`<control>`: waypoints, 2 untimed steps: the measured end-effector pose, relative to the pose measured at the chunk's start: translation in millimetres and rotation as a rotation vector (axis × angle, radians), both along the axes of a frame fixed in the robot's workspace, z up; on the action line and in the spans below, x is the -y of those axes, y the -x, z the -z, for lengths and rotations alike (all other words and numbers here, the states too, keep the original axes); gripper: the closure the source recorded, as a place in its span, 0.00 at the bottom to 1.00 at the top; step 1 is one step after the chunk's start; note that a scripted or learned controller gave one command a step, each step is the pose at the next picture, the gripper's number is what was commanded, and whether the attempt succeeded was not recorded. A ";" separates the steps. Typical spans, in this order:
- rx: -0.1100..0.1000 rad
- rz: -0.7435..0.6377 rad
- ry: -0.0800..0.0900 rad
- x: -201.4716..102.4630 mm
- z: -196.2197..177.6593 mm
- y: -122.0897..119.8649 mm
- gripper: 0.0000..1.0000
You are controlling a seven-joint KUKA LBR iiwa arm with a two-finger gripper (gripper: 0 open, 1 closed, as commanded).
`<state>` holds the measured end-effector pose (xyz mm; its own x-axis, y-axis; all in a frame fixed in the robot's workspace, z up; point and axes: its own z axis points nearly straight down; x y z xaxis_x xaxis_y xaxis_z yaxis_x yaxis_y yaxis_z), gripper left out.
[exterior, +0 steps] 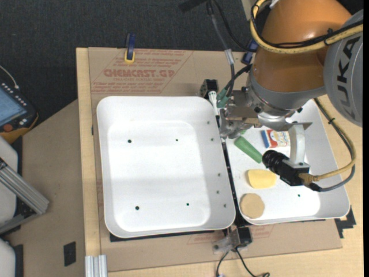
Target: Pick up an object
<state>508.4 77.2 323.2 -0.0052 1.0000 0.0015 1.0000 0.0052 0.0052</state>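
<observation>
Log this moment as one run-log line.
arm: over right white bin | nearby: green cylinder, yellow block, tan round disc | left white bin

A tan wooden tabletop (63,154) lies under a brown cardboard sheet printed with red lettering (141,68), held at its far edge by a small blue and yellow clamp (130,49). Dark grey carpet floor (86,13) spreads beyond. Even light, soft shadows.
</observation>
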 end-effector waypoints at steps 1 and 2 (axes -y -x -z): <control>-0.007 0.010 0.002 44.6 -8.6 30.2 1.00; 0.001 0.003 0.002 27.6 -28.2 -11.9 1.00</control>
